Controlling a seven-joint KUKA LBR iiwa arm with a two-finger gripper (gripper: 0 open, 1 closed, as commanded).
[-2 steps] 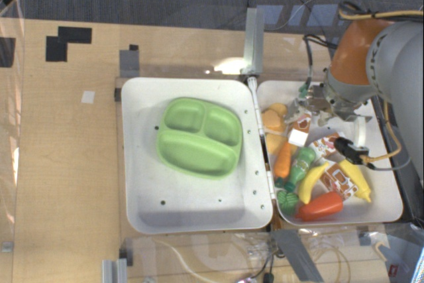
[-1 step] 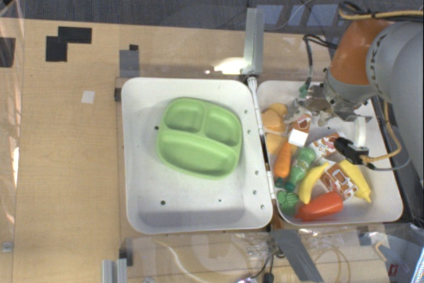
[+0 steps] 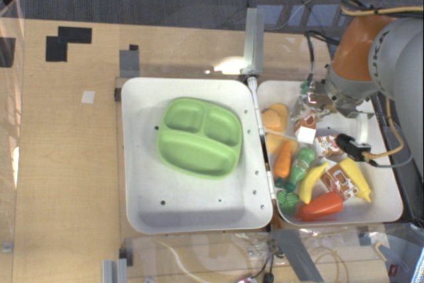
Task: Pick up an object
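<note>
Gripper sits over the upper part of the right bin, low among the toys, and I cannot tell how its fingers stand because the wrist hides them. From my seat the nearest pieces are a small white block and a red-and-white packet, both just off toward five o'clock of the tool. Farther along the same line lie a green bottle, an orange carrot, two bananas and a red pepper. The carrot's long axis runs roughly twelve to six. A green divided plate rests in the left bin, well apart at nine o'clock.
</note>
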